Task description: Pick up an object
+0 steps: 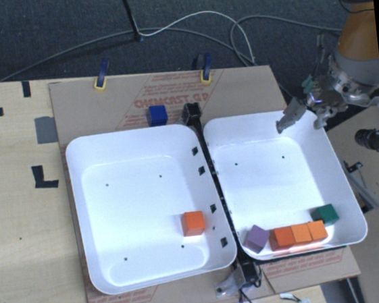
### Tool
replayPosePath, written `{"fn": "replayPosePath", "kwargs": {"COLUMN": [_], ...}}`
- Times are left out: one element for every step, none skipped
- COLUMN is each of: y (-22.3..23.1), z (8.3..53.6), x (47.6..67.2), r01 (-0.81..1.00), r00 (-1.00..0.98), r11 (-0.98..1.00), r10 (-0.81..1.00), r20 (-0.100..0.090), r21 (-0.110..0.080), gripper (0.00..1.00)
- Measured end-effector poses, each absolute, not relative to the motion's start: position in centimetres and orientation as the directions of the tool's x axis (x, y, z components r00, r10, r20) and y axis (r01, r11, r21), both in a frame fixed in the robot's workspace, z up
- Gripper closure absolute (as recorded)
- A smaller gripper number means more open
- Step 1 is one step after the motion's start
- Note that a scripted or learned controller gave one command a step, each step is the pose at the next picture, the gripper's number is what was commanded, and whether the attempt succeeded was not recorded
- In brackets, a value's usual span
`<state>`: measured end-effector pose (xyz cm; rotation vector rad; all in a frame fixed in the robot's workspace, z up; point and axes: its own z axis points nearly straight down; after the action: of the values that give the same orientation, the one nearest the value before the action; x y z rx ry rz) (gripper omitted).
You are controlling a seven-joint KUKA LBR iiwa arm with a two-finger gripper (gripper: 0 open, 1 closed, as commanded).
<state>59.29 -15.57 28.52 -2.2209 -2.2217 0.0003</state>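
An orange cube (193,223) lies in the left bin (95,158), toward its front right. Along the front wall of the right bin (255,133) sit a purple block (256,238), a row of three orange blocks (299,235) and a green block (326,214). My gripper (303,120) hangs over the back right corner of the right bin, far from all the blocks. It is open, its two grey fingers (288,118) spread apart with nothing between them.
A blue cube (157,115) rests on the cardboard behind the left bin. A black clip (191,112) sits where the two bins meet at the back. Cables run across the dark floor behind the bench.
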Motion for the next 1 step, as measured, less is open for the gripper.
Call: {"fn": "replayPosePath", "kwargs": {"y": [-15.53], "z": [29.53], "x": [59.31], "r01": [1.000], "r00": [-0.001], "r11": [0.001], "r10": [1.000], "r20": [0.000], "r21": [0.000], "gripper": [1.00]}}
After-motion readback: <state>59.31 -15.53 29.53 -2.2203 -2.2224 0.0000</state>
